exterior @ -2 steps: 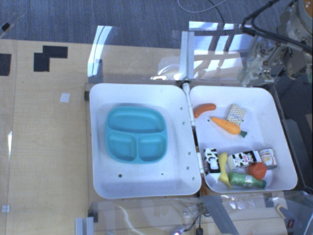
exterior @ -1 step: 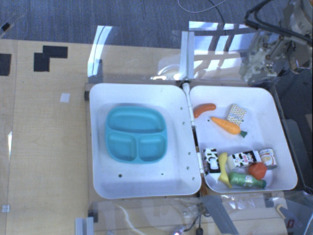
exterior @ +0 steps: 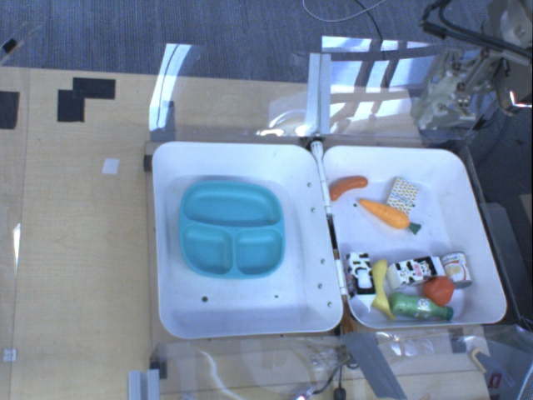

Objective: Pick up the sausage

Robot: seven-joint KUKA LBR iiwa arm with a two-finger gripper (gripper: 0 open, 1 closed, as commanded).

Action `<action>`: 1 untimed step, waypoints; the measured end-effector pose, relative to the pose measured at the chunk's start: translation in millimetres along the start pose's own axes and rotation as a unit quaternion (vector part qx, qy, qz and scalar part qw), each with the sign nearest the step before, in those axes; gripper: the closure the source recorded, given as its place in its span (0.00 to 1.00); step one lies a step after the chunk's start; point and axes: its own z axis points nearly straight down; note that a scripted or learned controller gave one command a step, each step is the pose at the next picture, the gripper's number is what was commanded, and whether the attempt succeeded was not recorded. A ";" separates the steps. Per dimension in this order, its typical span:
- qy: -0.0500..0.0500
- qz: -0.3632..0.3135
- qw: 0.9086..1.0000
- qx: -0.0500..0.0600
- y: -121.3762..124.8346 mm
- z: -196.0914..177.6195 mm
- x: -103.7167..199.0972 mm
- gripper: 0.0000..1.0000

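Note:
The sausage is a small orange-red link lying in the right bin, near its far left corner and close to the divider between the bins. My gripper hangs at the top right, beyond the far edge of the right bin, well away from the sausage and above it in the view. It looks pale and blurred against the bench frame. Nothing shows between it and the sausage.
An orange carrot and a small patterned box lie just right of the sausage. At the right bin's near side sit a cow-print carton, a banana, a green bottle, a red fruit and a can. A blue divided plate lies in the left bin.

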 end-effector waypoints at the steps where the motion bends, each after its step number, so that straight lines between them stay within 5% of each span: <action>1: -0.008 0.000 1.000 -0.001 0.7 -13.5 -3.1 1.00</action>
